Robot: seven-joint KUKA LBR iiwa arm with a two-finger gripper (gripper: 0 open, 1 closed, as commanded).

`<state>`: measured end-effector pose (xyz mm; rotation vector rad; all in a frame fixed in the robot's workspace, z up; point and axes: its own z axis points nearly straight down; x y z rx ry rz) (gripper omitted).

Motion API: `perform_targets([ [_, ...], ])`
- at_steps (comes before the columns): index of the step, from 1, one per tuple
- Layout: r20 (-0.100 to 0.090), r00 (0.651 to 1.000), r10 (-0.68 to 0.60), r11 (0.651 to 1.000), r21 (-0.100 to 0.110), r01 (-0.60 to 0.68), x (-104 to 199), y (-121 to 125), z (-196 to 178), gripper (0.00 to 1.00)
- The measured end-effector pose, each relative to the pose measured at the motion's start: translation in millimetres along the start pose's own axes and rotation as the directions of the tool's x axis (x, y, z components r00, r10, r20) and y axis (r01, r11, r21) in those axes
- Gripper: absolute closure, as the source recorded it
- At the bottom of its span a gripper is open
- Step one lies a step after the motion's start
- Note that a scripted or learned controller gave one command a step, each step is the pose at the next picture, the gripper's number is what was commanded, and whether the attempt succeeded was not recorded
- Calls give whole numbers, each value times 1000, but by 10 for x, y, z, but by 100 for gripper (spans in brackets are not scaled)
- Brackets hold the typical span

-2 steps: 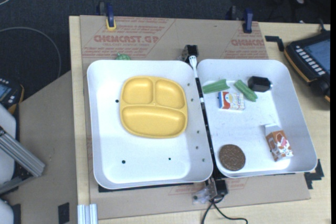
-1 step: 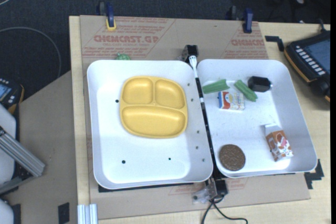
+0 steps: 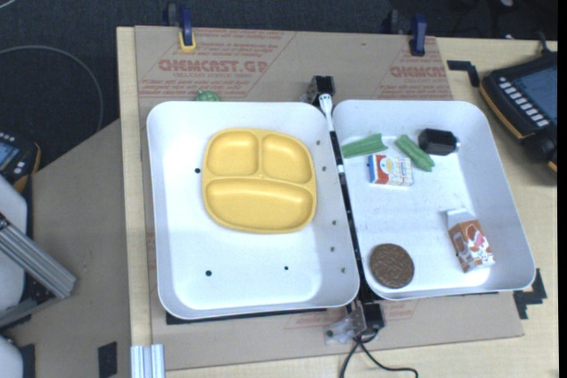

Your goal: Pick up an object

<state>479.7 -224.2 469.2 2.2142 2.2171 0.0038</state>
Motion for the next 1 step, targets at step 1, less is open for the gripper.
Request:
perform_targets([
  [1,-6,1000,2,1000,13,-2,10,-11,727,100],
])
